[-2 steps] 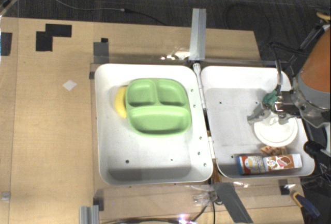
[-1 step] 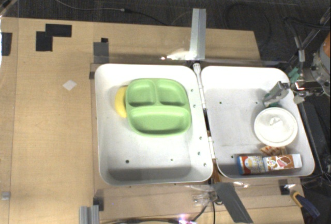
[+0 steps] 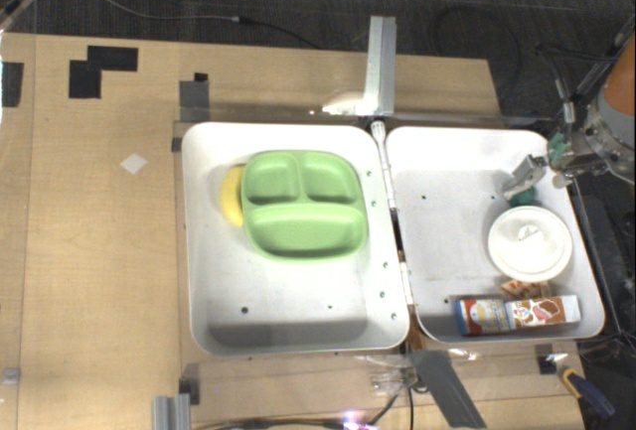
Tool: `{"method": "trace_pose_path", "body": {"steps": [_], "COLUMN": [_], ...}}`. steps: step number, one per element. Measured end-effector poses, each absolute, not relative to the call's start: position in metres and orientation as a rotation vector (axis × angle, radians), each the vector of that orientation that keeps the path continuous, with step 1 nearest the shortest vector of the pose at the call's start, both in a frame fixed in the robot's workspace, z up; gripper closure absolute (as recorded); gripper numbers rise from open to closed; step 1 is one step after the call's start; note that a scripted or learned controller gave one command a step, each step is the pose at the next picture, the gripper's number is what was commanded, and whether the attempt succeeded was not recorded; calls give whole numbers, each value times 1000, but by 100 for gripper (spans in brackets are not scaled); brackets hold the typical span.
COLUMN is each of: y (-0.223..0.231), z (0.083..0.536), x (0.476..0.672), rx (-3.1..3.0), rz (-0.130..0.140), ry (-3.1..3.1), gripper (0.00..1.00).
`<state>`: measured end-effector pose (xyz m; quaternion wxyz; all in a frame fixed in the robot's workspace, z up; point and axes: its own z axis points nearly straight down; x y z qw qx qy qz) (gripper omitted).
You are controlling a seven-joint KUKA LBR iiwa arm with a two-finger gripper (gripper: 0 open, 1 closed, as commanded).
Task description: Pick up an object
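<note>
The gripper [image 3: 529,176] is seen at the upper right corner of the right bin [image 3: 447,219], carried by a grey arm [image 3: 606,125] that enters from the right edge. Its metal tip hangs just above a round white bowl [image 3: 530,241], and nothing can be made out between its parts; whether it is released or clenched cannot be told.

The bowl is smooth and glossy, set near the bin's right wall. Just below it lies a long flat box [image 3: 518,313] with a blue end and a red and white printed face, laid along the bin's near wall.

The right bin is a shallow white tray with rounded corners, and it is joined along a metal seam to the left bin [image 3: 288,319]. In the left bin a light green plastic plate [image 3: 301,203] with three compartments is seen, and a yellow item [image 3: 231,196] is tucked partly under its left edge.
</note>
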<state>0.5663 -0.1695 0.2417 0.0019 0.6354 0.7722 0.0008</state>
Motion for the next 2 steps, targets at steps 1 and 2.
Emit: {"method": "trace_pose_path", "body": {"steps": [1,2], "y": [-173,-206], "z": [169,88], "x": [624,618], "rx": [2056,2017], "rz": [4,5], "ry": [2370,2399], "gripper": [0,0]}}
